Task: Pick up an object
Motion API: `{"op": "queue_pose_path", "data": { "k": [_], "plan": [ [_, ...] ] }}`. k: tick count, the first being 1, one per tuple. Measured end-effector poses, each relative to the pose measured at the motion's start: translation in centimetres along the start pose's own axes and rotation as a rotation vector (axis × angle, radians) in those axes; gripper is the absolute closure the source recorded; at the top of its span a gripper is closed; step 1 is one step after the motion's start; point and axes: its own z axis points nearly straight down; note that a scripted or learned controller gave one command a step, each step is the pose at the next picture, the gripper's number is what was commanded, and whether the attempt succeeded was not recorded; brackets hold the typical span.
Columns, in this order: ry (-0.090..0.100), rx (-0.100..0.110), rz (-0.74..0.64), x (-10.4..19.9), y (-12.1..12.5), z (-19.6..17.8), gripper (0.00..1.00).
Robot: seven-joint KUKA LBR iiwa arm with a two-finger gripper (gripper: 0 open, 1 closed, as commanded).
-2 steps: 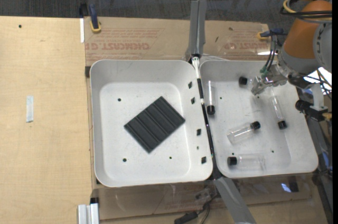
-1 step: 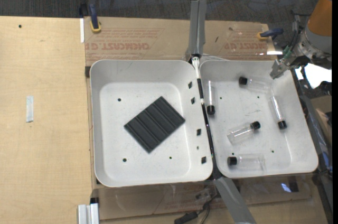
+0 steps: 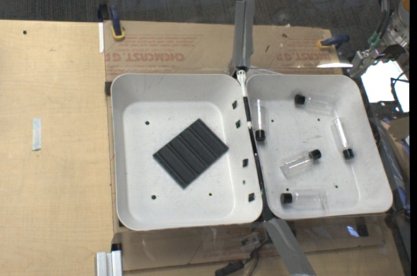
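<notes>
- Black and ribbed, a flat rectangular pad (image 3: 191,152) is lying in the middle of the left bin (image 3: 130,89), turned so its long axis is running from lower left to upper right.
- Clear plastic vials with black caps are lying in the right bin (image 3: 355,99), well apart from one another.
- One vial (image 3: 258,118) is lying along the bin's left wall, its axis nearly up and down the view and its cap pointing toward the near edge.
- A second vial (image 3: 301,163) is resting near the centre, tilted, its cap pointing up and to the right.
- A third vial (image 3: 303,200) is lying along the near edge, roughly level, cap to the left.
- A fourth vial (image 3: 307,100) is sitting near the far wall, cap to the left.
- A fifth vial (image 3: 341,137) is lying toward the right, cap pointing toward the near edge.
- The arm (image 3: 391,34) is showing at the upper right corner, beyond the right bin's far corner and well apart from every vial; its fingers cannot be made out, so how far they are parted cannot be told.
</notes>
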Motion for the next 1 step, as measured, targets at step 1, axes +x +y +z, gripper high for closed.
{"op": "queue_pose_path", "data": {
  "k": [1],
  "plan": [
    [0.000, 0.000, 0.000, 0.01, 0.01, 0.01, 0.00]
  ]
}}
